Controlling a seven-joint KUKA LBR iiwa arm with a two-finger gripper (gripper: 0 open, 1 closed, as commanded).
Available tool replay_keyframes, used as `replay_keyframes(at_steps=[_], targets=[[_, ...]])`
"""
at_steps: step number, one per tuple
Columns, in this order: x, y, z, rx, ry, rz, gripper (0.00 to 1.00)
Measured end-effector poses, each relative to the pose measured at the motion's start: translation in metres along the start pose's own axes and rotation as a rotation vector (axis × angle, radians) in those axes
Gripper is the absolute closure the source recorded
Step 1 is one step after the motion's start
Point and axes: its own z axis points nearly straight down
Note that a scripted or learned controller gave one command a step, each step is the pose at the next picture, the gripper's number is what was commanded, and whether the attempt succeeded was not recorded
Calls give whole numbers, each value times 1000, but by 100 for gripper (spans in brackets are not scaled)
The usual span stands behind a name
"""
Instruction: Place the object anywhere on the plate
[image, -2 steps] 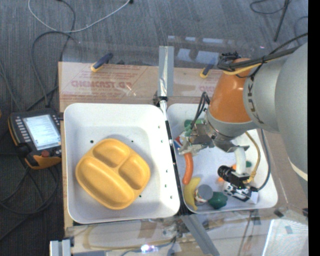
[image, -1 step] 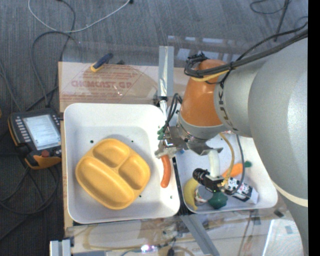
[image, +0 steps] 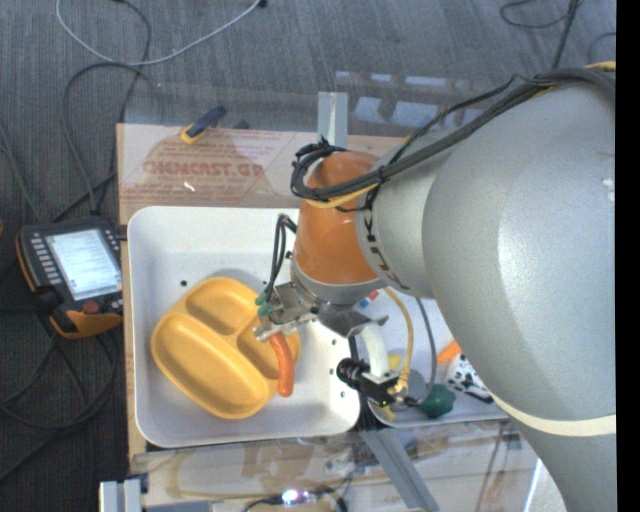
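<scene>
Camera view: carrot (image: 284, 366) near-vertical, upright.

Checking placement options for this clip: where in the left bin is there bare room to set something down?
Bare floor lies behind the yellow plate toward the left bin far wall, and in the plate's own compartments. It is crowded by the plate's right edge, where the orange object sits under the tool.

A yellow two-part plate (image: 215, 345) lies in the left white bin (image: 160, 240). The grey arm (image: 500, 240) reaches over the bin; below its orange band, the hand (image: 272, 330) hangs at the plate's right edge, an orange carrot-like object (image: 284, 365) just beneath it.
</scene>
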Motion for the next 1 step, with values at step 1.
replay_keyframes(at_steps=[1], targets=[[0, 0, 0, 0, 1, 0, 0]])
